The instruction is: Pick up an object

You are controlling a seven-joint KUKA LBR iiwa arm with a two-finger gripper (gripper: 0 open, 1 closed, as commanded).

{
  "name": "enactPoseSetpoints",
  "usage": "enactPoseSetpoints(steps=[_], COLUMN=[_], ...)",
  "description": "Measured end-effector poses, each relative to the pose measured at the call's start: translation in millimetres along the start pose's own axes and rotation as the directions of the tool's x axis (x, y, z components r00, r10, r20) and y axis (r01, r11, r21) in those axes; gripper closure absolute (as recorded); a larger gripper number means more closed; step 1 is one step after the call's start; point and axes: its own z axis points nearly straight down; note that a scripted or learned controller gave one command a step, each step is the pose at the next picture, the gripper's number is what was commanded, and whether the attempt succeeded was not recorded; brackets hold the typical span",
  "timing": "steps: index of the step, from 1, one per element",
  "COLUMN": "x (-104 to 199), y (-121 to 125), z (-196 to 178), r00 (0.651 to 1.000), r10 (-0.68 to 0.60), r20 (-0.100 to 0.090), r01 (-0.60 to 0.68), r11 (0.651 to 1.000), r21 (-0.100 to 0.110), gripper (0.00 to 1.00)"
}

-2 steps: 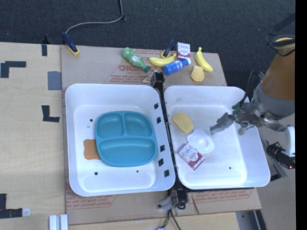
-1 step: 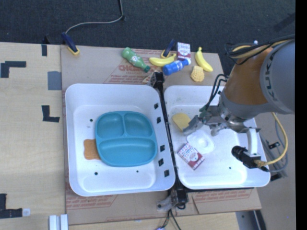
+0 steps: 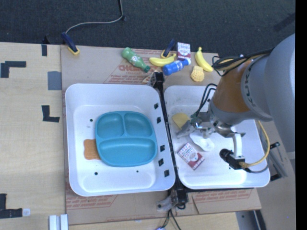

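The arm (image 3: 249, 87) reaches into the right bin (image 3: 249, 178), its wrist low over the bin's middle. The gripper (image 3: 197, 124) sits near the bin's left wall, among three loose things: a yellow wedge (image 3: 180, 120) just beside it toward the divider, a white lump (image 3: 202, 142) just below it, and a red-and-white packet (image 3: 190, 156) nearer the front edge. Whether the claw is wide or narrow I cannot tell (the wrist body and cables cover most of it), and nothing can be seen held in it.

So, as I judge it, the pick is not yet done. All three things look to lie flat on the bin floor, none lifted. The approach seems complete or nearly so; closing on something and raising it are what is left. The wedge or the white lump looks the likeliest target, being closest to the gripper.

The left bin (image 3: 76, 143) holds a blue tray (image 3: 126, 139) in its middle, with an orange piece (image 3: 89, 149) sticking out from under the tray's left edge.
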Motion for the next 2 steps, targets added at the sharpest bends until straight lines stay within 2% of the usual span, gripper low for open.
enactPoseSetpoints(steps=[1,2], x=[2,2], y=[68,68], z=[1,-10], r00=[1.000,1.000], r10=[-0.001,-0.001], r20=[0.001,0.000], r01=[0.001,0.001], r11=[1.000,1.000], r21=[-0.002,-0.002], gripper=[0.00,1.00])
